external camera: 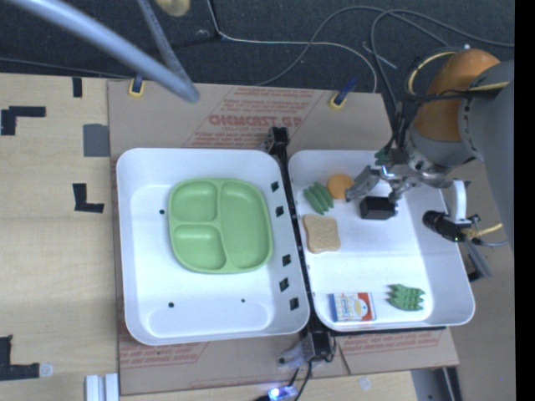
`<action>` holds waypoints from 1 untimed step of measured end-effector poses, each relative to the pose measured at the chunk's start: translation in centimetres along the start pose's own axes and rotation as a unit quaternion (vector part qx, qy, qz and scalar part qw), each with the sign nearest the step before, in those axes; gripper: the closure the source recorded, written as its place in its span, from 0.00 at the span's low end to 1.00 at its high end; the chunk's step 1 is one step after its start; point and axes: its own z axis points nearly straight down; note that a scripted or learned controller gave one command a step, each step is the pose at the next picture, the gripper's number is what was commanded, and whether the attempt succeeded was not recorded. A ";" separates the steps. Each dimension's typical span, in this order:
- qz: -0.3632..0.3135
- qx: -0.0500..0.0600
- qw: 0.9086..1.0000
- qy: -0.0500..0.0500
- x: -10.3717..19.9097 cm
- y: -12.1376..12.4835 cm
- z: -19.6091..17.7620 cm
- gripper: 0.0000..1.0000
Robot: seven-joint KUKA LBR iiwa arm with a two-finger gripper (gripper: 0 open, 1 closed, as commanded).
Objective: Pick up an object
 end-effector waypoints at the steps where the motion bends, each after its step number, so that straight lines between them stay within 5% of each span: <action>1: -0.001 -0.015 1.000 -0.005 -0.2 0.8 2.2 0.00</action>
